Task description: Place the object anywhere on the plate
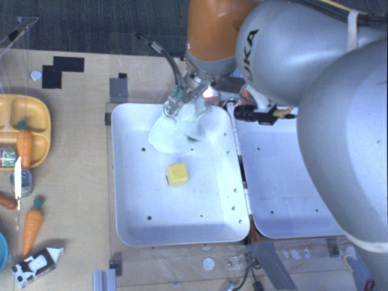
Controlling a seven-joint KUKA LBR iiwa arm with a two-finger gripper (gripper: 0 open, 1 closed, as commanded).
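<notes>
Bench: left bin holds yellow block, white plate; gripper jaws unclear

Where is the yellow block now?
The yellow block lies in the left white bin, near its middle, just below the pale plate under the gripper.

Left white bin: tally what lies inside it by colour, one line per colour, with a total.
Yellow: 1, the small yellow foam block near the middle of the left white bin.
White: 1, the pale white round plate at the far end, partly under the gripper.
Total: 2
</notes>
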